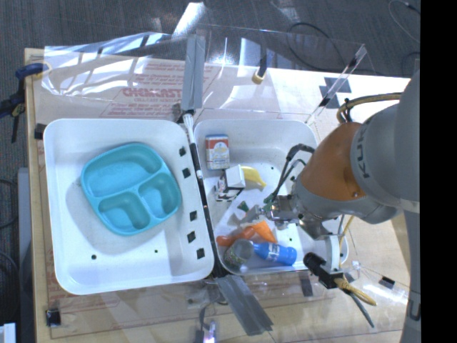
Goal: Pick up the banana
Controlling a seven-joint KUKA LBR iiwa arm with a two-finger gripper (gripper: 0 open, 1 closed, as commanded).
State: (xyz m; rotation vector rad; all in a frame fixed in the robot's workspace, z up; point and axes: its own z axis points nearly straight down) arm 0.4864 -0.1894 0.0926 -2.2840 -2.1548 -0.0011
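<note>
The banana (252, 176) is a small yellow piece in the middle of the right bin (285, 131), lying right next to a white block (233, 179) that covers its left end. My gripper (277, 210) hangs low inside that bin, a little to the right of the banana and nearer the front. It sits just above an orange carrot-like toy (248, 233). The grey wrist and its orange band (330, 174) hide much of the gripper, and nothing shows held in it.
The right bin also holds a red and white box (217, 151), a blue bottle (276, 254) and small green pieces (245, 207). A blue divided plate (130, 187) lies in the left bin (64, 249). A clear plastic screen (278, 56) stands behind the bins.
</note>
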